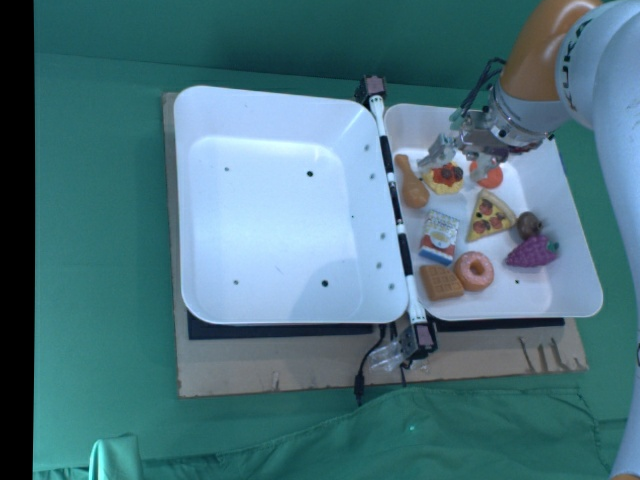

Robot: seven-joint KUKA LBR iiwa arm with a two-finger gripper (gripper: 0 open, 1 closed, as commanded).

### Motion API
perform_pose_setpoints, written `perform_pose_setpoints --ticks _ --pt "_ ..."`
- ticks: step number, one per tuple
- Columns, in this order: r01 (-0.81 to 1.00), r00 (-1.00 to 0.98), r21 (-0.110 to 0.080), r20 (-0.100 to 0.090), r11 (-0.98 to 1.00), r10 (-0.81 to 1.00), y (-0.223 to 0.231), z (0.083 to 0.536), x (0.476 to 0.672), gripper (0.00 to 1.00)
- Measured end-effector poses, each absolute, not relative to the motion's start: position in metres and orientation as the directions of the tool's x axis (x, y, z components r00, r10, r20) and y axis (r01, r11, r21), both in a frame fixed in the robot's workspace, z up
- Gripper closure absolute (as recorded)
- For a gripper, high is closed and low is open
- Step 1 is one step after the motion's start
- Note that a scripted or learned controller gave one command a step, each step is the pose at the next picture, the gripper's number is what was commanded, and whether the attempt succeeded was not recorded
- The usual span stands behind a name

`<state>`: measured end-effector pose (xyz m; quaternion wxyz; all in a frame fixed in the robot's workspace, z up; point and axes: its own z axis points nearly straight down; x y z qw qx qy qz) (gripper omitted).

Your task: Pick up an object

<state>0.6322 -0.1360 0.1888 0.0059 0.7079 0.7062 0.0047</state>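
Note:
My gripper (460, 158) hangs over the back of the right bin (575, 268), its fingers (437, 154) spread open. Just below and in front of it lies a yellow tart with berries (445, 179). A red round piece (489, 176) sits beside the right finger. Nothing is held between the fingers. The same bin also holds a drumstick (410, 181), a pizza slice (490, 216), a small carton (438, 238), a waffle (440, 282), a donut (474, 270), purple grapes (530, 253) and a small brown piece (528, 225).
The left bin (200, 118) lies beside the right one, with a black-and-white divider bar (392, 203) between them. Both rest on a cardboard sheet (300, 373) over green cloth. The arm (590, 48) comes in from the upper right.

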Motion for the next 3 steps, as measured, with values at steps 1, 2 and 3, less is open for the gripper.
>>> perform_pose_setpoints --ticks 1,2,3 --pt "1.000 0.005 0.027 -0.004 -0.005 1.000 -0.137 0.205 0.635 1.00" --pt "1.000 0.003 0.012 -0.004 -0.003 1.000 -0.143 0.267 0.645 1.00" --pt "1.000 0.002 0.011 -0.004 -0.002 1.000 -0.143 0.326 0.656 1.00"
